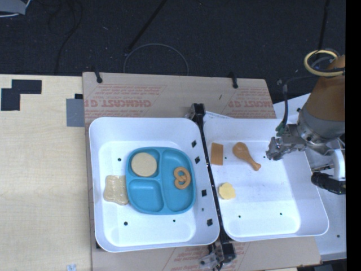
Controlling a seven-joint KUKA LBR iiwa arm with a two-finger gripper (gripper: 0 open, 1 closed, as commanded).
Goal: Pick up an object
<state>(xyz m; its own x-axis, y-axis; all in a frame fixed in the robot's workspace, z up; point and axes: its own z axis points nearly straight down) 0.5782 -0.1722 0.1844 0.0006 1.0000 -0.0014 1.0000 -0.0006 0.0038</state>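
Inside 2 bins (113, 134): 5 food items, 1 tray (161, 179).

Two white bins (107, 151) on cardboard sheet (169, 97), wooden bench (39, 179).

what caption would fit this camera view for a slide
Grey arm's gripper hovers over the right white bin near a tan wooden spoon; blue divided plastic tray sits in the left.

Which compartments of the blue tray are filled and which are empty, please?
Two filled, one empty: the blue tray holds a round cracker upper left and a pretzel on the right; its lower-left compartment is bare.
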